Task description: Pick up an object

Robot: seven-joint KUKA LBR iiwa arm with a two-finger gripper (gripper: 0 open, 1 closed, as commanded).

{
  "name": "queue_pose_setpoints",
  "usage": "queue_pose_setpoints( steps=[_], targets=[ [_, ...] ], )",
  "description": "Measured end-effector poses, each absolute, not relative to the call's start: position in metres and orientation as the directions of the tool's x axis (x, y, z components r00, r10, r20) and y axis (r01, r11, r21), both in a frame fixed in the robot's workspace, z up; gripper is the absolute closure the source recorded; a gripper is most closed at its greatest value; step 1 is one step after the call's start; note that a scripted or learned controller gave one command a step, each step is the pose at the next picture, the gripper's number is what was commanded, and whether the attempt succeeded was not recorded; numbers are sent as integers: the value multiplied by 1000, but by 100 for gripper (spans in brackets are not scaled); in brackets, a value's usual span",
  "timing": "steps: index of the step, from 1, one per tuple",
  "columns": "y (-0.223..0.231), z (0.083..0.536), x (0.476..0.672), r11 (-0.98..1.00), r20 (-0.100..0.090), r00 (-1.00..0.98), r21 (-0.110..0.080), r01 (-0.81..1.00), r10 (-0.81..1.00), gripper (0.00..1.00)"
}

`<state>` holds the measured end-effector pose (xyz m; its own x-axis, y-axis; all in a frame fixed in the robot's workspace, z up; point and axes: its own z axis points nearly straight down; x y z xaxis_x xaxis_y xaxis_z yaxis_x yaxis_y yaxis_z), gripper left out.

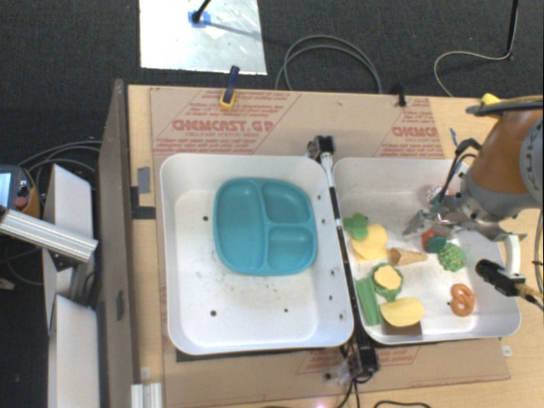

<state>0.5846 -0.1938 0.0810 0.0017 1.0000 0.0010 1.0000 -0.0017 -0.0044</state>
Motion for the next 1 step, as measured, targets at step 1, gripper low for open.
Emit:
queue_pose_setpoints(
  steps=[1],
  targets=[
    [-192, 95, 589, 2, -1, -2, 5, 1000, 1000, 100]
  ],
)
